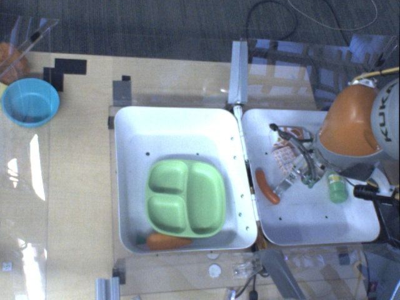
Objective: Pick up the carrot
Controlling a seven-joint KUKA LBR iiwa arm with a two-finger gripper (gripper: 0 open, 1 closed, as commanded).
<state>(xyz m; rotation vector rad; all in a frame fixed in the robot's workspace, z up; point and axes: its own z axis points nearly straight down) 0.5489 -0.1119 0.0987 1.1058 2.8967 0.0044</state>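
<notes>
We take the green plate in the left bin as our landmark. The carrot lies just below the plate's near edge, along the front wall of that bin, long axis about parallel to that wall. Its upper side seems tucked partly under the plate's rim, so we see only an orange strip of it.

The gripper is well to the right of the plate, over the right bin, pointing down and toward the divider. We cannot tell how far the fingers stand apart, because the metal parts blur together there, and we see nothing between them. Near it lie a red sausage-like thing, a patterned packet and a small green bottle (none of them belongs to the task).

We judge that the carrot is a light toy piece, stiff and smooth, so it may roll or slip out if it is pinched near a tapered end. The best hold, we think, is across its thick middle, fingers closing across the short axis. The difficulty is the place: the wall on one side and the plate on the other leave little room for the fingers, and a finger may land on the plate.
</notes>
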